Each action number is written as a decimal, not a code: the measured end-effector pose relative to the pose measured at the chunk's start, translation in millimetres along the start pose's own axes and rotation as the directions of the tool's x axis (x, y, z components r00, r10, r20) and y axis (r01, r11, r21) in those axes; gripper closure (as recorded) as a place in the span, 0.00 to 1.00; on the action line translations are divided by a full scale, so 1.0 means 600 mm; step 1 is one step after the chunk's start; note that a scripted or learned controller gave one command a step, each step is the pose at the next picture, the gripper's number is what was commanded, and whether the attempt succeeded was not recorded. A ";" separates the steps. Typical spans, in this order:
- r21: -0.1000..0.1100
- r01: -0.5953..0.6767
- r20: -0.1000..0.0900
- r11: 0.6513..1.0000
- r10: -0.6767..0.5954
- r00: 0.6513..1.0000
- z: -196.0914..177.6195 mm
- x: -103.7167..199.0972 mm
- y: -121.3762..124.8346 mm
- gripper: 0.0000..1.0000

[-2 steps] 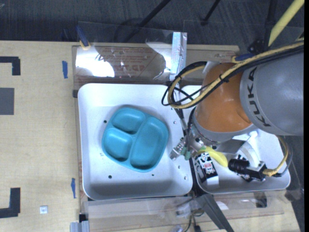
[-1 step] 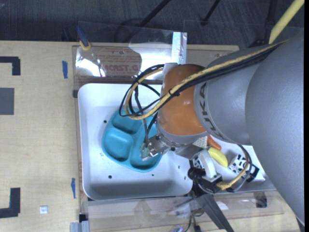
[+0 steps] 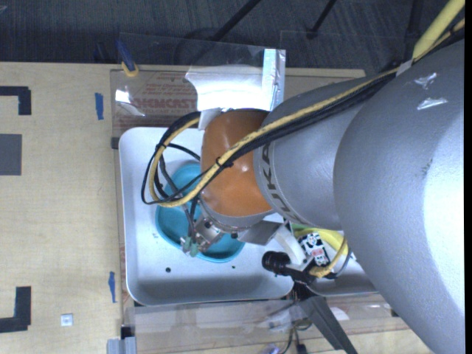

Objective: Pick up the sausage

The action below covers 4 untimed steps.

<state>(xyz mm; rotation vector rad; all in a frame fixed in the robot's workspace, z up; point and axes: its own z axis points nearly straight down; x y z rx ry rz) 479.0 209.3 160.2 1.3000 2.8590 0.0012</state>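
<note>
Sausage hidden; end effector (image 3: 195,245) low over blue bowl (image 3: 173,223)

1 fixed camera looks down at a slant on the white bin (image 3: 140,271), arm (image 3: 383,168) close beneath.

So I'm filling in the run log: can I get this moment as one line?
arm: reaching into left bin | tool: low over teal object | sausage: not identifiable | grasp: cannot tell

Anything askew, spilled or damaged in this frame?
Nothing stands out. The hand is low in the left bin, over a teal object mostly hidden by the arm; no spill or damage is visible.
</note>
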 end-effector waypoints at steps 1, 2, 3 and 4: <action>-0.023 0.179 0.009 0.984 -0.179 0.984 0.073 -0.005 0.009 1.00; -0.019 0.545 0.032 0.838 -0.545 0.838 0.091 -0.004 0.028 1.00; -0.007 0.251 -0.006 0.968 -0.251 0.968 0.079 -0.041 0.011 1.00; -0.006 0.620 0.020 0.784 -0.620 0.784 0.107 -0.031 0.066 1.00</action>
